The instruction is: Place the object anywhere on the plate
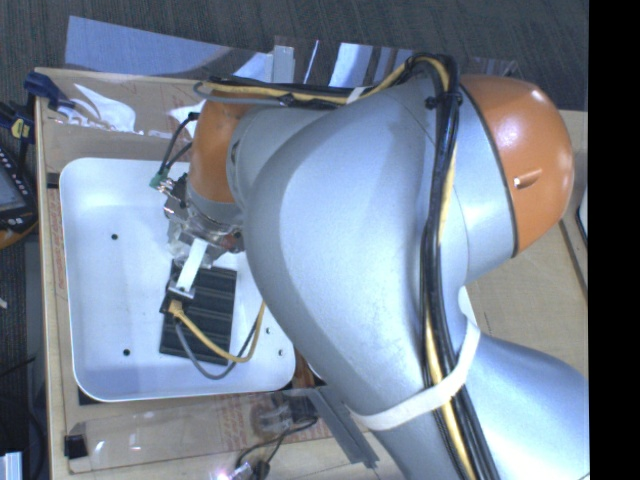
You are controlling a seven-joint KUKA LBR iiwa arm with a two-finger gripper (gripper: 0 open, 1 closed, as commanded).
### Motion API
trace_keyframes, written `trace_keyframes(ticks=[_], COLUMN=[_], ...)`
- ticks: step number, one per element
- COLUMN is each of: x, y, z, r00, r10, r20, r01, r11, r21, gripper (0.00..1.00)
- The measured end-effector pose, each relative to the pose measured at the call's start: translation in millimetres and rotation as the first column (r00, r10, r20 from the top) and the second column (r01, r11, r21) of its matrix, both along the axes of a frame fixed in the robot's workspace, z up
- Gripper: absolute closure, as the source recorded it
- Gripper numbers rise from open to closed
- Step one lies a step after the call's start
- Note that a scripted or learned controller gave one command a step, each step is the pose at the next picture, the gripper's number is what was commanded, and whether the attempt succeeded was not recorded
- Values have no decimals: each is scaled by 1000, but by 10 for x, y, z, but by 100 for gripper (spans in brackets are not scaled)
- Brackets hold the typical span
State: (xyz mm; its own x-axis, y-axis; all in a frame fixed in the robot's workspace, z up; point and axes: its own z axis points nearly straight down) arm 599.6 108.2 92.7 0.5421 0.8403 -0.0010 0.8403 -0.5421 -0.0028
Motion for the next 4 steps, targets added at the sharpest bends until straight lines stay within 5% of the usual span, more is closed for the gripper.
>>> trace_keyframes(ticks=[1,2,3,4], x=[-420,-954,-1107,-1232], y=[-495,-17,967,352], z=[991,5,44,793], r00=[994,986,984,995], r10=[106,-166,-180,99], r20=[-1,-1,15,0], r01=[-106,166,180,-99], r11=[994,986,984,995], r21=[0,1,2,0], gripper=[100,100,100,100])
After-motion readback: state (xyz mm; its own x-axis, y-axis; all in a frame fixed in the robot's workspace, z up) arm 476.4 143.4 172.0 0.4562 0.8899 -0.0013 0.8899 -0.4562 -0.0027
